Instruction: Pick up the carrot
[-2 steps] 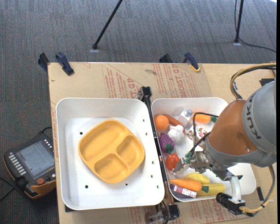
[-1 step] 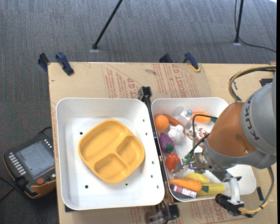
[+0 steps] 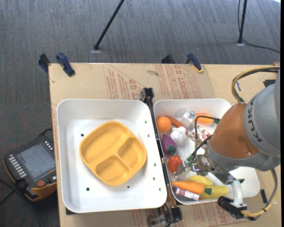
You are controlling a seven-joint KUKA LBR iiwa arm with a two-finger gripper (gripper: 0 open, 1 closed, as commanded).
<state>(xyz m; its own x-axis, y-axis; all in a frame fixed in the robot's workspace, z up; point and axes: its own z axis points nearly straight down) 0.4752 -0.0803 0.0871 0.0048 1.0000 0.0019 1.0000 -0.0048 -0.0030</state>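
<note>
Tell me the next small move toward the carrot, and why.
Probably shift the gripper toward the near rim and lower it: the carrot lies just below it in the right bin, beside the yellow banana, with nothing seen between the fingers.

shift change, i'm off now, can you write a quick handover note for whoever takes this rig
Gripper: low over the right bin, above the toy pile; whether it is open or shut cannot be read from this view, and nothing is seen held.
Carrot: lying near the front edge of the right bin, beside a yellow banana, just ahead of the gripper. A second carrot-like piece lies toward the back of the bin.
Left bin: holds the yellow divided plate.
Done: arm is over the right bin.
Left: grasp the carrot and lift it.
</note>
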